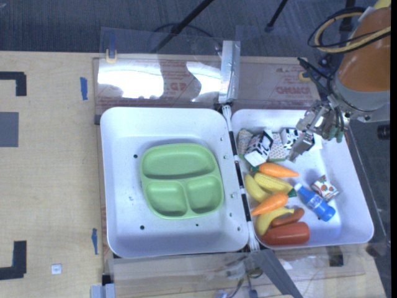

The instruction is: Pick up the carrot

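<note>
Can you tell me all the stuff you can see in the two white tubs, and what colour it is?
bins: 2, white, side by side on the bench
divided plate: 1, green, middle of the left bin
carrots: 2, orange, right bin, one above the bananas, one lower among them
bananas: about 3, yellow, left part of the right bin
red piece: 1, red, front of the right bin, kind unclear
bottle: 1, blue, right bin, right of the carrots
small packet: 1, red and white, beside the bottle
patterned packets: a few, black and white, back of the right bin
gripper: 1, grey, over the back of the right bin
</note>
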`<state>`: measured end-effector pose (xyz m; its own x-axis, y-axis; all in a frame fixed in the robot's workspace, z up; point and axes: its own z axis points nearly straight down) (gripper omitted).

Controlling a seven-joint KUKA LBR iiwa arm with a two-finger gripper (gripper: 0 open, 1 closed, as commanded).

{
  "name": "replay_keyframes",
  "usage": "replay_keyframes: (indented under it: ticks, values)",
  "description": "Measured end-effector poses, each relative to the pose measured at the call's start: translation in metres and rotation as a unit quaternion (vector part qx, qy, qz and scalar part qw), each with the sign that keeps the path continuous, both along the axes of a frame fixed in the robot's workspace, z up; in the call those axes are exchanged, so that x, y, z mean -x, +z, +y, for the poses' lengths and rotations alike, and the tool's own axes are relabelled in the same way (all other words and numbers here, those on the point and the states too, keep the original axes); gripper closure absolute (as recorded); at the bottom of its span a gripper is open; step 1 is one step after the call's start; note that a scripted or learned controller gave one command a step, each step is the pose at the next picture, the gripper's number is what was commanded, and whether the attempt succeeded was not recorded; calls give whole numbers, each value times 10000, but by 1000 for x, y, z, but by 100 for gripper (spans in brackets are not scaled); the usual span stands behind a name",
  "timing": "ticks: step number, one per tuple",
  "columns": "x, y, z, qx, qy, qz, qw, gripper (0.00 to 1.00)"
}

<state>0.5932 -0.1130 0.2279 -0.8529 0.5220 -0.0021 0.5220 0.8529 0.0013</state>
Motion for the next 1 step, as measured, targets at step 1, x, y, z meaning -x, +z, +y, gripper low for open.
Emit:
replay_keyframes:
  ticks: [1]
  values:
    - [30, -45, 49, -7, 1351, 21, 9908, 0]
